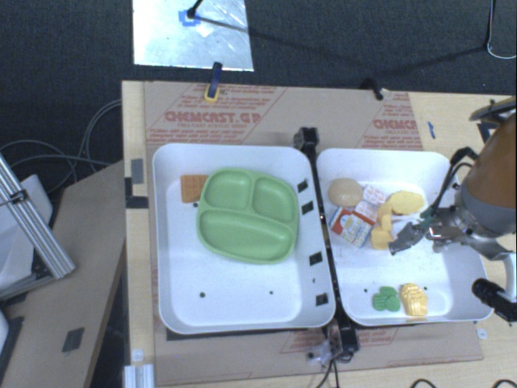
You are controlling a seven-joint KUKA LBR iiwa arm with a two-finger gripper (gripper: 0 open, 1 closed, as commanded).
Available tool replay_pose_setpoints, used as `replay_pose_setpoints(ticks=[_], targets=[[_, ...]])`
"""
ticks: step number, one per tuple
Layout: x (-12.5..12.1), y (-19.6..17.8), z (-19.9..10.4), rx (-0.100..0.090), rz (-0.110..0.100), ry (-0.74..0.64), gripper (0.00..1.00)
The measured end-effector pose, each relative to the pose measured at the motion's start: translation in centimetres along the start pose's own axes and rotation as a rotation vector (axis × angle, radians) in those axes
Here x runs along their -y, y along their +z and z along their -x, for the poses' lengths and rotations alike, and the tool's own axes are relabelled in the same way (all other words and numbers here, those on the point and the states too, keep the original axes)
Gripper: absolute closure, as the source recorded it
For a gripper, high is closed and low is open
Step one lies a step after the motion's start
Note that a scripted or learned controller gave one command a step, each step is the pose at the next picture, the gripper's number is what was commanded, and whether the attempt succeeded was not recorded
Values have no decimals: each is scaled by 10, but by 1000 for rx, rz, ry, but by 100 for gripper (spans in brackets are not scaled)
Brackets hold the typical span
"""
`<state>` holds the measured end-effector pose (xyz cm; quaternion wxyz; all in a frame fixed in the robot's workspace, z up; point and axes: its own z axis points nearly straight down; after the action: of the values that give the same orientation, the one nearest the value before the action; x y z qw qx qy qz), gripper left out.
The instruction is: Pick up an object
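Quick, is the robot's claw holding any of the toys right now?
Gripper: low over the right bin, beside the yellow toy. It cannot be told whether it is open, closed or holding anything.

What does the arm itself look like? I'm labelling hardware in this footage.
The arm has a grey body with a broad orange band above the wrist. Its gripper is dark metal with slim fingers. Black cable loops beside the wrist, over the right bin.
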<state>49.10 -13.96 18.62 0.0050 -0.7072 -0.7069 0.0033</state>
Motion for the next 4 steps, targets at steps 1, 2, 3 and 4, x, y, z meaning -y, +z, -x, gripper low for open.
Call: replay_pose_setpoints(ticks=[1,2,3,4], targets=[[-3,-6,0,3,13,-3,0],[-7,54,-7,1,8,-3,0],[-8,104,-7,1,10,-1,0],[-9,91,-7,2,14,-2,100]])
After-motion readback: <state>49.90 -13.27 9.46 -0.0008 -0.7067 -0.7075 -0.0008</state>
